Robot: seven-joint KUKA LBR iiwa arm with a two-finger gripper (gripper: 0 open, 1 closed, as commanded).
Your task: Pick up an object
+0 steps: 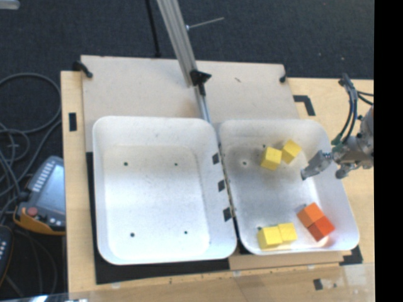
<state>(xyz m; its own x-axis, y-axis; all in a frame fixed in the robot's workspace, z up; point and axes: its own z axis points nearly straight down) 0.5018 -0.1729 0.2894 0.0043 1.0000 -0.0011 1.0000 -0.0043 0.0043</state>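
Your pincer [322, 163] hangs over the right bin's [249, 137] right side, grip state I cannot tell, so bring it down squarely over the yellow block pair [281, 154] just left, clear of the wall.

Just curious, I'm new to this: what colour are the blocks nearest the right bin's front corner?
Orange: the orange blocks lie in the right bin, seen in the camera view.

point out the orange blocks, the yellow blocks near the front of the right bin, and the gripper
orange blocks [315, 222], camera view, middle of the pair
front yellow blocks [276, 235], camera view, seam between the two
gripper [313, 167], camera view, finger end
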